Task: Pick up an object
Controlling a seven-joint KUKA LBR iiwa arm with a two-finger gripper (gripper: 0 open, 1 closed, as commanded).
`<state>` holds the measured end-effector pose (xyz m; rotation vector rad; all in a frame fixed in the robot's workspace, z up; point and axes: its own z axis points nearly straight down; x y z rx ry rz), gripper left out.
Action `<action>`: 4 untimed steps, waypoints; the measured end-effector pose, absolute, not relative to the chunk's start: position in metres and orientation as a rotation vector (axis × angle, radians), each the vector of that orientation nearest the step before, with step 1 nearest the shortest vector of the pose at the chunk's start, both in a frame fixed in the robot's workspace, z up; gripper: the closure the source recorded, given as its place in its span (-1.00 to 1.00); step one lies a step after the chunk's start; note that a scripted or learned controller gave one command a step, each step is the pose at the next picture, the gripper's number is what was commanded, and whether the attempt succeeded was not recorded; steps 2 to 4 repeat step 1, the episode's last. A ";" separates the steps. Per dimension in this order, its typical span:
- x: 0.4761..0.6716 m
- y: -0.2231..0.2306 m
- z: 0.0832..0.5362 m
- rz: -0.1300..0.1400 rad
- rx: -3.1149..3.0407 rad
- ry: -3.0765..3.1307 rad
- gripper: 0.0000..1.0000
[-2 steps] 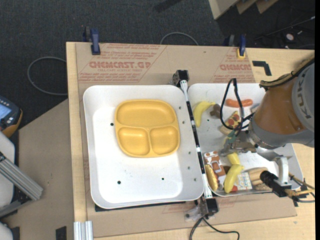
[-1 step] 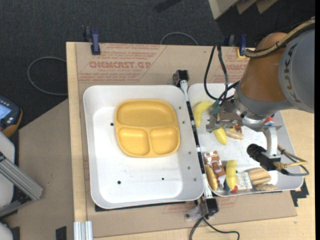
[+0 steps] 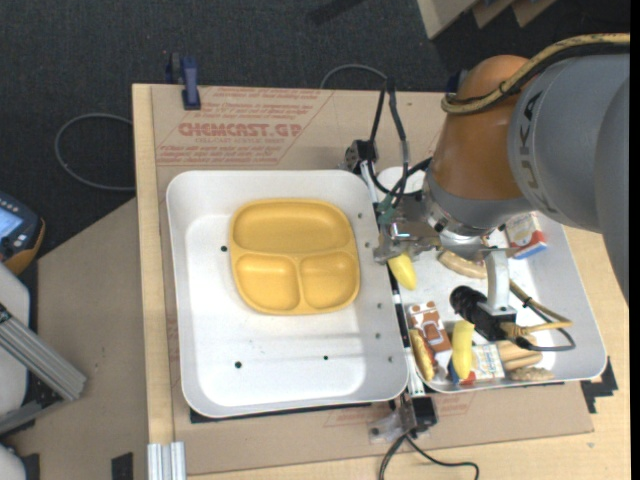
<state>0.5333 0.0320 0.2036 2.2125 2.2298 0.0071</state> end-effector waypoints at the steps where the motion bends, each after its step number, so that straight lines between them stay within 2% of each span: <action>1: 0.500 -0.001 0.206 -0.004 2.227 2.219 1.00; 4: 0.500 -0.001 0.206 -0.004 2.227 2.219 1.00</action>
